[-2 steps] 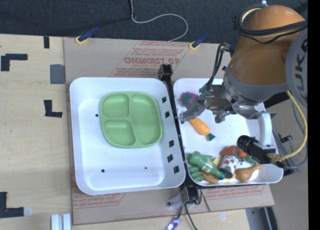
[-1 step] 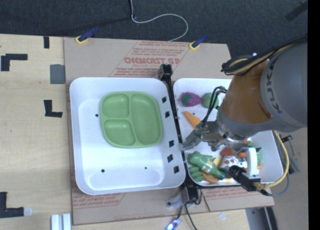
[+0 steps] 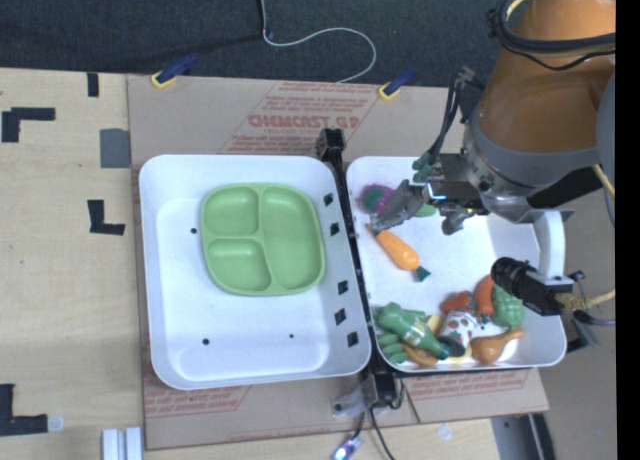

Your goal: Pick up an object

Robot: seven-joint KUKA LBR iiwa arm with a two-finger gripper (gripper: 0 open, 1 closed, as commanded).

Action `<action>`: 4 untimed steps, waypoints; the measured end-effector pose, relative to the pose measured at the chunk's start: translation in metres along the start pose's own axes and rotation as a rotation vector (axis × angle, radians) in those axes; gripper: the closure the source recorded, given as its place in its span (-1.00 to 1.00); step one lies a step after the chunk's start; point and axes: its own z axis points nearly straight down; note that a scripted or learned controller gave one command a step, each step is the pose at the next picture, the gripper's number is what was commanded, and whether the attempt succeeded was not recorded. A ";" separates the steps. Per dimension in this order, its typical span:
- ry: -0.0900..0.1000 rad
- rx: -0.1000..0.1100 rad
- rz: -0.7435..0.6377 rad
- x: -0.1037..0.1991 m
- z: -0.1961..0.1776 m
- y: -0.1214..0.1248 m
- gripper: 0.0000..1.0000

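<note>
My gripper [image 3: 398, 210] hangs over the back left part of the right bin [image 3: 540, 353], with its grey fingers pointing down and left. Nothing shows between them. Just below the fingers lies an orange toy carrot [image 3: 399, 249] with a green tip. Right behind the gripper sits a purple and green toy [image 3: 374, 195]. A heap of toy food fills the bin's front: green pieces [image 3: 401, 326], a red and white piece [image 3: 461, 325], and orange and green pieces [image 3: 497, 301].
The left bin [image 3: 170, 248] holds a light green divided plate [image 3: 264, 238]. A black divider [image 3: 345, 248] runs between the two bins. The arm's orange and grey body [image 3: 545, 78] looms over the right bin's back right. A white cable [image 3: 300, 38] lies behind the bench.
</note>
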 end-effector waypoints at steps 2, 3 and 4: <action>-0.004 0.025 0.013 -0.037 0.178 -0.007 -1.00; -0.001 0.000 0.002 -0.004 -0.039 0.000 -1.00; -0.001 0.018 -0.003 0.088 -0.025 -0.001 -1.00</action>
